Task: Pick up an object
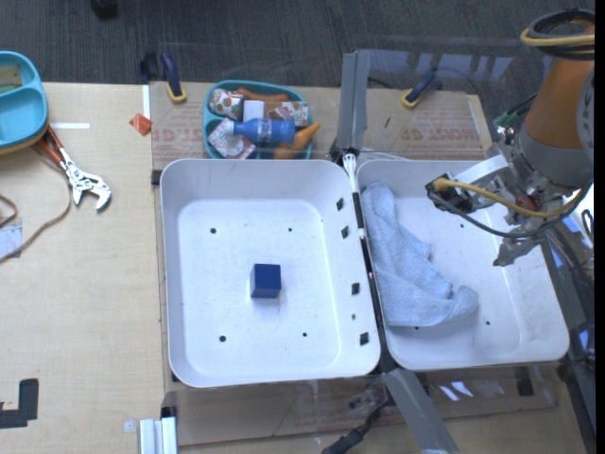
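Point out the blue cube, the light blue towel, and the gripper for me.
blue cube point(267, 280), camera view, on its top face, in the left bin.
light blue towel point(406, 263), camera view, mid-fold, in the right bin.
gripper point(511, 252), camera view, at its fingertips, over the right bin.

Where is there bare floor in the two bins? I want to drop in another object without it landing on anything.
Left bin: bare floor all around the blue cube at its middle. Right bin: the grey towel crowds the left half; bare floor lies right of it, under the gripper.
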Controlling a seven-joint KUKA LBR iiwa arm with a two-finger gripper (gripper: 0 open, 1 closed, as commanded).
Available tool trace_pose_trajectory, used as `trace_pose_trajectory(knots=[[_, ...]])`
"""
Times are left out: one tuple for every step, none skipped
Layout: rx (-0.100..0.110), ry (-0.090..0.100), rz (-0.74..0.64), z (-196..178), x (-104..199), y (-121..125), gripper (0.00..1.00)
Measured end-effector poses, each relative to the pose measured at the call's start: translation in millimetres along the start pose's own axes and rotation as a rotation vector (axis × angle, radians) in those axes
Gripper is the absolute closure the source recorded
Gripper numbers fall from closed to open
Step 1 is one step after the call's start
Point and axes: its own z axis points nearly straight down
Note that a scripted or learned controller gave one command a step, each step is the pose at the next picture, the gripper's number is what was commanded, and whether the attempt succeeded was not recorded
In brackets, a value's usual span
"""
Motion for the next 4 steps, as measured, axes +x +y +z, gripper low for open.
trace_pose_trajectory(knots=[[-0.001,0.002,0.017,-16,-15,59,0.0],[0.0,0.002,0.051,-20,-24,102,0.0],[0.0,0.001,0.049,-15,-74,114,0.0],[-0.001,0.003,0.046,-63,-86,111,0.0]])
